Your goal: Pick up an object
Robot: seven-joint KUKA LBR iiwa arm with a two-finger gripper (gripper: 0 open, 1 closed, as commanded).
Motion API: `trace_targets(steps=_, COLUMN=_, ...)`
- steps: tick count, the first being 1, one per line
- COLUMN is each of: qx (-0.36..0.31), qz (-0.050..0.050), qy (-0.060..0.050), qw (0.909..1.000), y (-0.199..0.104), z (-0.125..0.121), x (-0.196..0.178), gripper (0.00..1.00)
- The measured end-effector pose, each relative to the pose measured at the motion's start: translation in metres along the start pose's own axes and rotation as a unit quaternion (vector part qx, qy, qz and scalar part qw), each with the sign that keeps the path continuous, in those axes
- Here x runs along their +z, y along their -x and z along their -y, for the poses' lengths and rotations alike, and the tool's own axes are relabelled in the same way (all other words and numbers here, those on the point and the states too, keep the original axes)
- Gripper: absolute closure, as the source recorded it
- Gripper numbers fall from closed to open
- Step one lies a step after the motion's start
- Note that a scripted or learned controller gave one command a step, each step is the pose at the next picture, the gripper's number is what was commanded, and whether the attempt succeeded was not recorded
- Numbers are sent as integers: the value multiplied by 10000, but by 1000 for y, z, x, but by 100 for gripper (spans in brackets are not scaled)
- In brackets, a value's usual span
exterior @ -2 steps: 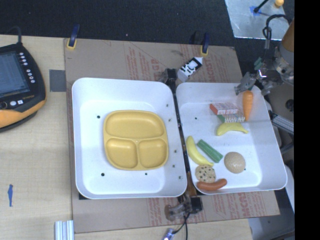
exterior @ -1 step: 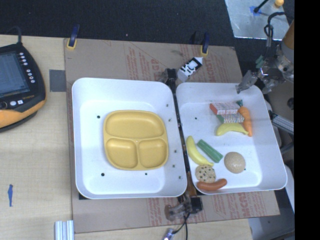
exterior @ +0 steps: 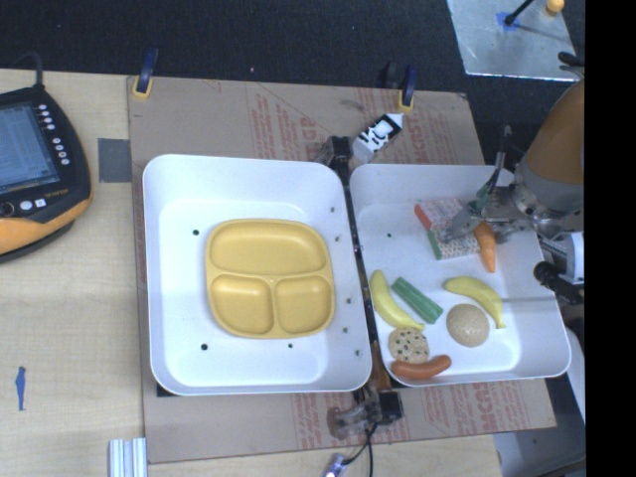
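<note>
Two white bins sit side by side on brown cardboard: the left bin (exterior: 179, 366) and the right bin (exterior: 527, 361). The left one carries a single yellow tray (exterior: 269, 276) with three compartments, one long at the top and two smaller below; it looks like smooth moulded plastic with rounded corners.

The right bin bears the toy food. Counted: two bananas, one at the left (exterior: 390, 301) and one at the right (exterior: 475, 294); one green stick (exterior: 416, 299), flat and straight, lying slantwise just beside the left banana; one round cookie (exterior: 407, 344) with dark specks; one sausage (exterior: 420, 369), reddish and curved, along the near wall; one pale bun (exterior: 468, 325), a dull ball; one carrot (exterior: 486, 247), orange and tapered; and one speckled packet (exterior: 449, 235) with a red end and a green edge.

The gripper (exterior: 484, 210) hangs low over the bin's far right part, at the end of the grey arm with its orange band (exterior: 556, 137). How far its fingers stand apart cannot be told, nor whether anything is between them. The carrot lies just below the tip, and the packet just to its left, both very near or touching it. The other food lies well apart, toward the near wall.

A tablet (exterior: 35, 167) with an orange rim rests on the wooden bench (exterior: 60, 366), left of the bins.
</note>
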State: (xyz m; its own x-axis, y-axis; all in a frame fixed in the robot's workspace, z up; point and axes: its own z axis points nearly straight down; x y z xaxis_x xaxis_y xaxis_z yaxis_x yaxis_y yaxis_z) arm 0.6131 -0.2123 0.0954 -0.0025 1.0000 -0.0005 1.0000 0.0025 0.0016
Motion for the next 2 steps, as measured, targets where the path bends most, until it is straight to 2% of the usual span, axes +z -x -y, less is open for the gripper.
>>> trace_targets(steps=1, qx=-25, qz=-34, qy=-168, qw=9998, y=2, z=-33, x=2, gripper=0)
trace_targets(steps=2, qx=-36, qz=-50, qy=-191, qw=9998, y=1, z=-33, x=-7, gripper=100)
